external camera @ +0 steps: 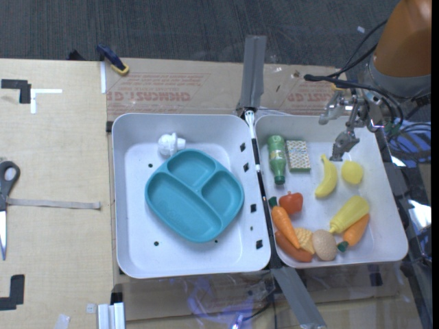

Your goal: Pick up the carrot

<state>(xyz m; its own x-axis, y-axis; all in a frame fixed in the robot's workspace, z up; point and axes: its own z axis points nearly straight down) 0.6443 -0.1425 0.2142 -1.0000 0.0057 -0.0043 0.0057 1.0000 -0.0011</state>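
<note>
Gripper hangs over right bin's upper part, just above banana and lemon; open or shut, can't tell (fingers too small and dark). Carrot lies at bin's lower left w/ leafy end by red pepper, well apart from gripper. Left bin holds blue divided plate.

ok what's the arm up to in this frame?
The gripper hangs over the far side of the right bin, above the banana and lemon, with nothing between its fingers. The carrot it is meant to pick up lies untouched at the bin's near left, next to a red pepper. The left bin has a blue divided plate.
</note>
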